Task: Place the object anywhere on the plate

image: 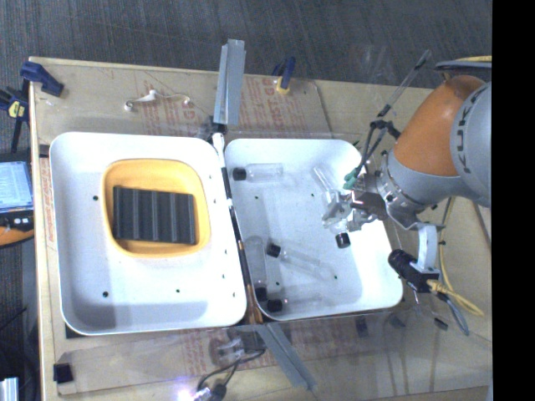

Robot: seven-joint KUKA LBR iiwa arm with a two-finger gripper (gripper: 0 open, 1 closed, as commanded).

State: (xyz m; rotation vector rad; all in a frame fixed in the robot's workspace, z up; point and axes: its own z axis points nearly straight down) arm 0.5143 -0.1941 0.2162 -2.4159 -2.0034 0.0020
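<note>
The gripper (341,215) hangs over the right bin (368,295); whether it grips anything cannot be told. A clear tube (294,261) lies below-left of it, long axis slanting down-right, black cap toward the plate (155,205).

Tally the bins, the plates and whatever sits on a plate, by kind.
White bins: 2
Yellow plate: 1
Dark ridged block on the plate: 1
Total: 4
</note>
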